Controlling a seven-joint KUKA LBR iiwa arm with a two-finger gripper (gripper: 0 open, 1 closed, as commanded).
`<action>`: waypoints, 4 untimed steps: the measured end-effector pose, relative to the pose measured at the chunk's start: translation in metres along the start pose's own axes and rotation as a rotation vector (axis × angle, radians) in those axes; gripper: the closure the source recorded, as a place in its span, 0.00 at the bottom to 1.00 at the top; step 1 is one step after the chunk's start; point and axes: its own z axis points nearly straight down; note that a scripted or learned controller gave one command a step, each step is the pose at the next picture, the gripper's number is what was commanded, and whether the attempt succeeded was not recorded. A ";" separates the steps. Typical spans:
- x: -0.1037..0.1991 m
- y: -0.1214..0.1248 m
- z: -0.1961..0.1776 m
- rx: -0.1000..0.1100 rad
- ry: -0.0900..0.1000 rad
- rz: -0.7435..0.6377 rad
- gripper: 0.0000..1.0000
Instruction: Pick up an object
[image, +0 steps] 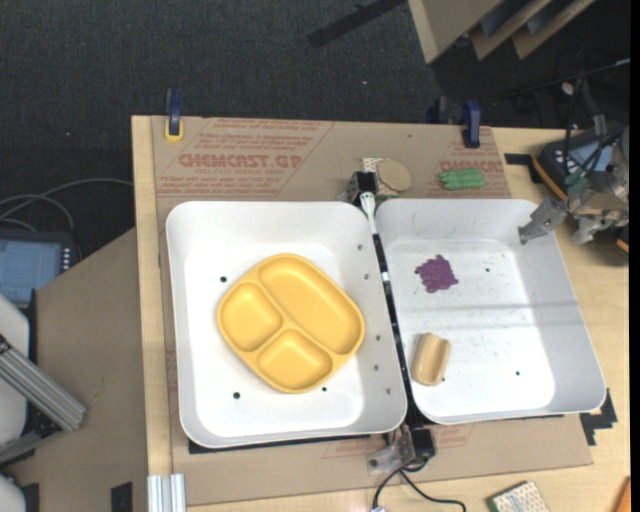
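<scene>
Presently, yellow three-compartment plate in left bin, purple clump and tan cylinder well apart in right bin, gripper at right bin's far right rim, grip state cannot be told.

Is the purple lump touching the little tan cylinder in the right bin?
Apart. The camera view shows bare white bin floor between the purple lump and the tan cylinder.

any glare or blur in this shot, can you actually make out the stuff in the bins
Camera view: soft even light, faint shadows, mild glare on the white bin floors. The yellow divided plate, purple object and tan cylinder read clearly. At the right edge the claw is small and slightly blurred against clutter.
</scene>
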 end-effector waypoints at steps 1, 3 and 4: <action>0.166 0.033 -0.039 -0.009 0.005 -0.018 0.00; 0.094 0.029 0.163 0.001 -0.001 0.000 0.00; 0.094 0.030 0.146 -0.006 -0.003 0.001 1.00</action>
